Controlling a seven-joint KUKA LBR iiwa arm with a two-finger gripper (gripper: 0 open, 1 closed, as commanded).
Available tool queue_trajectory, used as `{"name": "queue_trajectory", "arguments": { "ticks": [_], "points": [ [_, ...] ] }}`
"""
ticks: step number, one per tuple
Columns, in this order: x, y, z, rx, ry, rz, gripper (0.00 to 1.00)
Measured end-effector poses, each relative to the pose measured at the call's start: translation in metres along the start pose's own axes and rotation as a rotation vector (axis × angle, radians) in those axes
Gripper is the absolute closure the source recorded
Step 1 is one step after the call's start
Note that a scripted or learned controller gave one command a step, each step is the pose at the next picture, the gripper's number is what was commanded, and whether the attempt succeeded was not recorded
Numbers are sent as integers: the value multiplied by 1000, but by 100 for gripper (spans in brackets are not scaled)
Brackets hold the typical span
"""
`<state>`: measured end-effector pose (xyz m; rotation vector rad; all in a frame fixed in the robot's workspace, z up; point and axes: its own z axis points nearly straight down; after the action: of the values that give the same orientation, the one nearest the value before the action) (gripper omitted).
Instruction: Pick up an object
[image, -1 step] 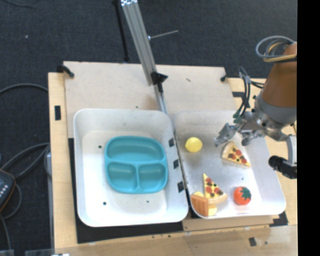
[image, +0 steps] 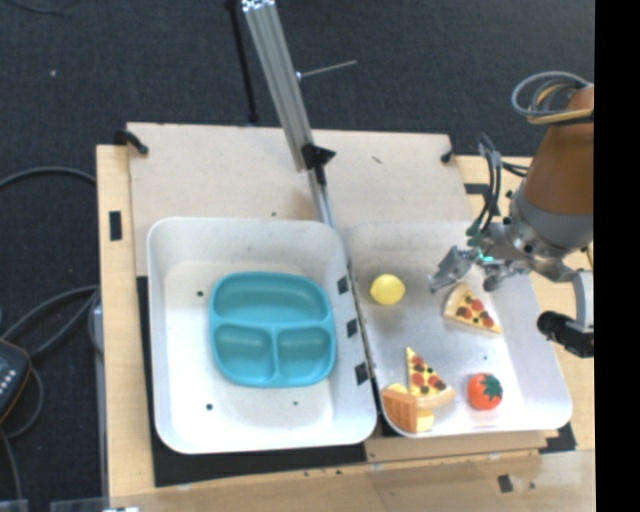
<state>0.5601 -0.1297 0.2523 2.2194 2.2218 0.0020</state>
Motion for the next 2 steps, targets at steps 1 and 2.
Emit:
{"name": "queue_trajectory", "arguments": {
  "ticks": [1,2],
  "points": [
    [2,-8,46,4,-1,1,0],
    [1,-2,91,5,-1,2,0]
  ]
}}
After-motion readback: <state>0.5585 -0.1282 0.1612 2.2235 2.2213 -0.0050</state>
